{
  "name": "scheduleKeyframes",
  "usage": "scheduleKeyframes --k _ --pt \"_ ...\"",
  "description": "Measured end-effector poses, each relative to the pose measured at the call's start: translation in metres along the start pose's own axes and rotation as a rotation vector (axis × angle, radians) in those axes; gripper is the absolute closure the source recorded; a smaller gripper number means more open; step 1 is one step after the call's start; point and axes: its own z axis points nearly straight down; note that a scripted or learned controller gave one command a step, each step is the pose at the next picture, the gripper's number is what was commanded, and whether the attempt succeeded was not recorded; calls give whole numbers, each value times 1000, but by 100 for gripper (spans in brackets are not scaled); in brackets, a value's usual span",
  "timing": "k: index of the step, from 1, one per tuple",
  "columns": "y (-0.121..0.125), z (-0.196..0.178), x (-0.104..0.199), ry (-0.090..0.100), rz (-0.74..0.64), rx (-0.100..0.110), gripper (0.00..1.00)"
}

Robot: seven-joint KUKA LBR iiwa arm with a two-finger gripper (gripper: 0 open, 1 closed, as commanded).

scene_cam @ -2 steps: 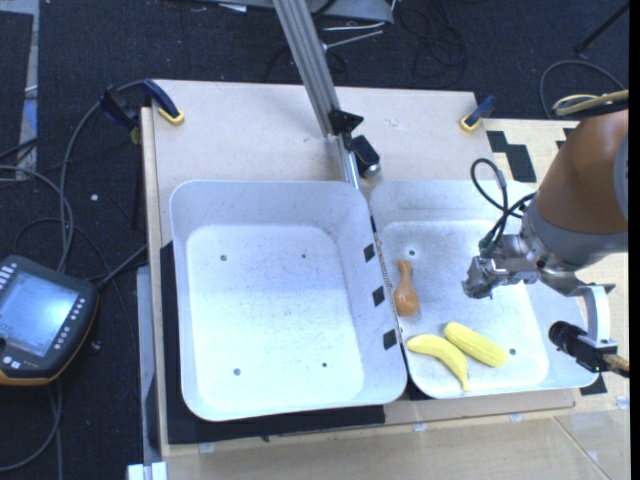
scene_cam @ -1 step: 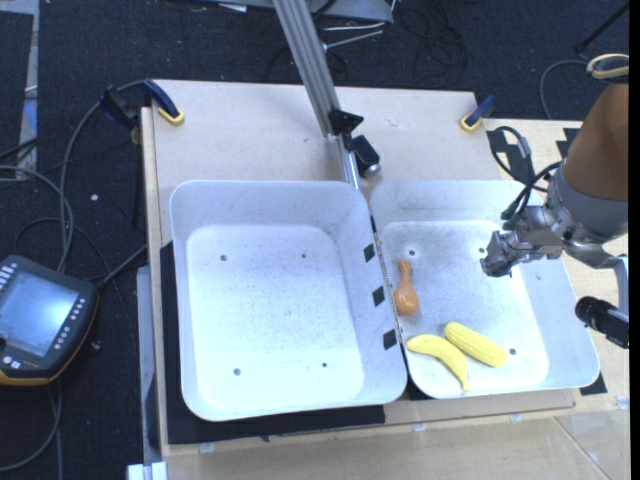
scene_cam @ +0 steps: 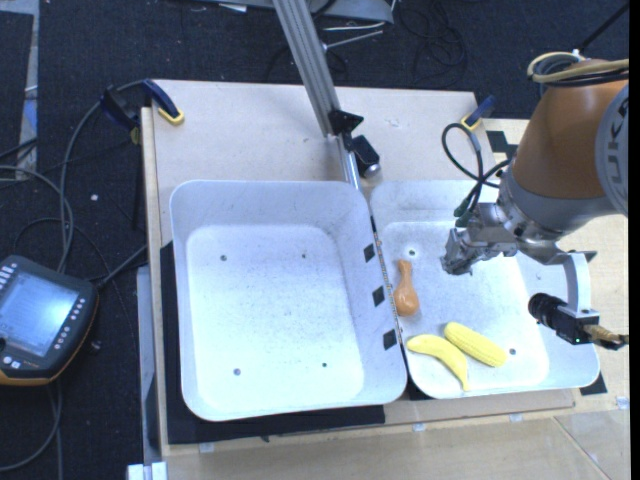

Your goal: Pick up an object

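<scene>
I take the right bin as my landmark. Three candidates lie in it: an orange-brown drumstick-shaped toy near its left wall, and a banana touching a corn cob near its front edge. I'd go for the drumstick toy, since it lies apart from the others; centre over its thick end and descend straight. The gripper hangs over the bin's middle, just right of that toy, the arm reaching in from the bin's right with its wrist bent downward. I cannot tell how its jaws stand, and I see nothing held.
</scene>
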Motion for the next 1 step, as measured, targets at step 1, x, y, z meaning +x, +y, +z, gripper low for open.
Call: scheduleKeyframes --k 1 --pt "21 13 52 0 0 1 100"
